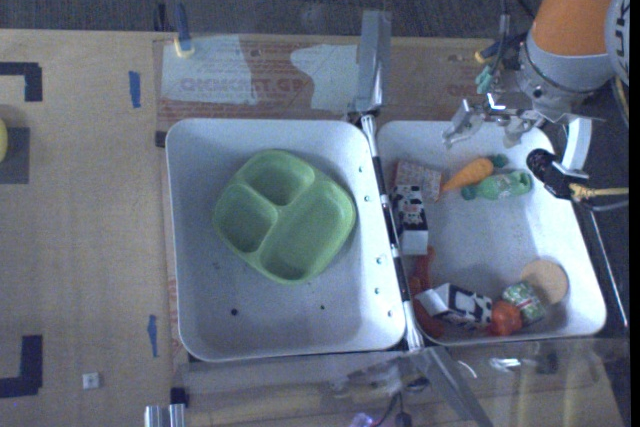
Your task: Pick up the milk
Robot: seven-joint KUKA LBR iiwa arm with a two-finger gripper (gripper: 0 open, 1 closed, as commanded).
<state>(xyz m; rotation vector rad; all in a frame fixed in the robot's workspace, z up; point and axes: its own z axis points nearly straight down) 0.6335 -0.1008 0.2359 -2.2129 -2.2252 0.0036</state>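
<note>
Spread and holding nothing, the pincer [487, 118] hangs at the far edge of the right bin [585, 245], its silver fingers [462, 125] apart above the white floor. Just below it lie a carrot [467, 175] and a green bottle [508, 183], touching each other. Down and to the left, against the wall between the bins, a milk carton [411, 211] with black cow patches lies on its side. A second cow-patterned carton [460, 302] sits well away at the near edge, beside a tomato [505, 317] and a round cookie [545, 280]. Farther left, the other bin [200, 315] holds a green divided plate [285, 215].
</note>
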